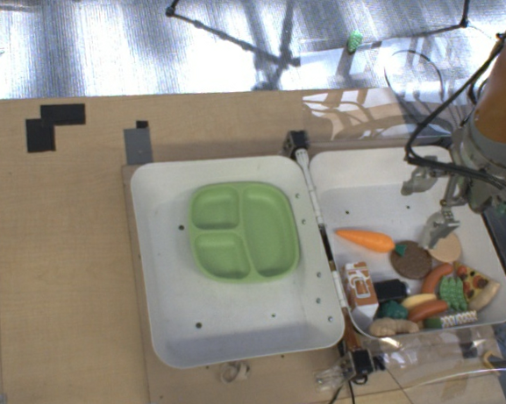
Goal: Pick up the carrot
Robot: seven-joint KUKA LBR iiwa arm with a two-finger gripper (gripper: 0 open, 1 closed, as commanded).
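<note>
The orange carrot (365,240) lies on its side in the right bin (366,187), near the bin's left wall, with its tip pointing left. My gripper (440,221) hangs over the same bin, to the right of the carrot and apart from it, just above a tan piece (445,248). Nothing shows in its grasp. The arm's orange band (501,113) is at the right edge.
Toy foods crowd the right bin's near end: a brown round cookie (410,259), a small box (359,284), a sausage (437,277), a pizza slice (479,287) and a banana (417,300). A green divided plate (242,231) sits in the left bin (171,318).
</note>
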